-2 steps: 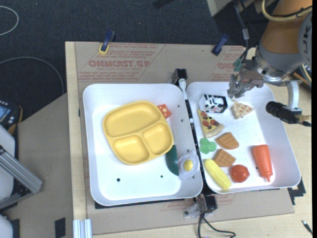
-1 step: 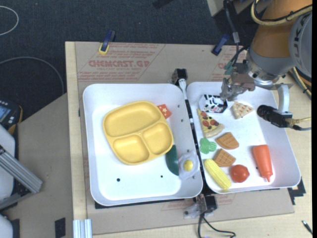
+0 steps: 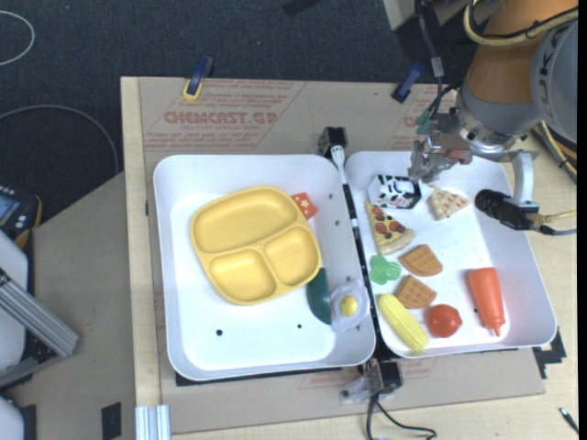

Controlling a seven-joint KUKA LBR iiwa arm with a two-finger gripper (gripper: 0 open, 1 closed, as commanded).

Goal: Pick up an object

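Note:
My gripper (image 3: 426,170) hangs over the far left part of the right bin (image 3: 525,269). A black-and-white cow toy (image 3: 394,192) lies just left of it and slightly nearer the camera. A pale bread wedge (image 3: 447,203) rests to the gripper's right. Below these sit a pizza slice (image 3: 389,228), a green leafy piece (image 3: 382,269), two brown waffle pieces (image 3: 420,261), a corn cob (image 3: 403,322), a tomato (image 3: 444,320) and an orange-red bottle (image 3: 486,299). I see nothing held in the gripper.
The left bin (image 3: 170,246) holds a yellow divided plate (image 3: 254,244), a small orange block (image 3: 304,205) at its far right corner, a dark green piece (image 3: 318,298) and a fried egg (image 3: 347,304) near the dividing wall.

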